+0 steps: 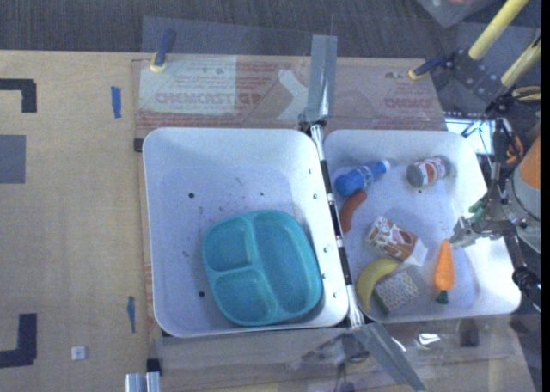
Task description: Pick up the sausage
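So the left bin [172,175] just has a teal divided plate [261,266] sitting toward its front. The right bin [468,296] is the busy one: the sausage [351,209] lies against its left wall, right below a blue bottle [358,178]. There's a small can [427,171] near the back, a carton [394,239] mid-bin, and a banana [372,282], a sponge [396,290] and a carrot [443,270] up front. The gripper [465,231] hangs at the right side, just above the carrot.
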Robot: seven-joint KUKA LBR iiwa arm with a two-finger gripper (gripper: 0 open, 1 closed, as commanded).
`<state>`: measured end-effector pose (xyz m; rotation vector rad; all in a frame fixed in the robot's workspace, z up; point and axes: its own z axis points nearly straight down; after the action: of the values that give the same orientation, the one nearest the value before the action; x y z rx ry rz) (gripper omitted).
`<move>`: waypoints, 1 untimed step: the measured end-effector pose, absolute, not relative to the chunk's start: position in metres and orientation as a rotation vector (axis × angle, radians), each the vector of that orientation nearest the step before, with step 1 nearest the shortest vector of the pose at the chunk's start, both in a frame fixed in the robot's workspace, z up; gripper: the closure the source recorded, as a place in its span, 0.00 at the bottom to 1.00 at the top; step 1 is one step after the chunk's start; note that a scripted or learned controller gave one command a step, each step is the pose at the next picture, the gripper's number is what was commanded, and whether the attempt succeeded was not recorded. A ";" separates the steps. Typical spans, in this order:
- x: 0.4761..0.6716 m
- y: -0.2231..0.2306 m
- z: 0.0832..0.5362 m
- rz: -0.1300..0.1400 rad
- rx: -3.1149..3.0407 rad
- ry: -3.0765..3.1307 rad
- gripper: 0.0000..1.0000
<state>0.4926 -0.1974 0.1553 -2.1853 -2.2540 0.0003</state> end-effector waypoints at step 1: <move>0.479 -0.200 0.140 0.002 -2.559 -1.817 1.00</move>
<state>0.4788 -0.1995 0.1400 -2.5588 -1.8168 0.0024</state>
